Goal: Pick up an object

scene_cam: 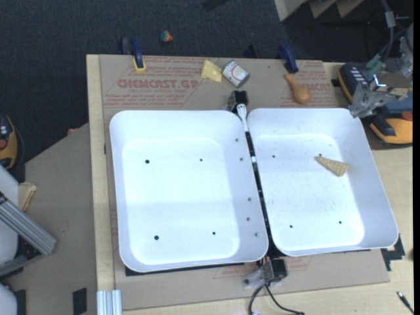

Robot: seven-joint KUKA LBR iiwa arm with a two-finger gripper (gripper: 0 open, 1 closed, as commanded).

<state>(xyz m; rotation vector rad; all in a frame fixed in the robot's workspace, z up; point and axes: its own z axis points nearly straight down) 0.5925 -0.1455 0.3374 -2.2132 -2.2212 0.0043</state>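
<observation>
You are looking down at a slant on a worktop (72, 176) bearing two shallow white bins side by side on a brown board (184, 84) printed with red lettering. The left bin (125, 130) lies beside the right bin (367, 149), their inner rims touching along a dark seam. In the right bin, a small tan cone (332, 166) lies on its side toward the upper right of the floor, its tip pointing up-left, well apart from every wall. The end effector (372, 97) hangs at the right edge of the scene, just past the right bin's upper right corner, apart from the cone; whether it is wide or narrow you cannot tell. Along the board's far edge, beyond the bins, sit a yellow wedge (211, 71), a small white box (235, 73) just beside it, a wooden pear-shaped piece (298, 90), and two blue clamps (136, 52) (287, 58). A small coloured ball (167, 37) rests on the dark floor beyond the worktop.
</observation>
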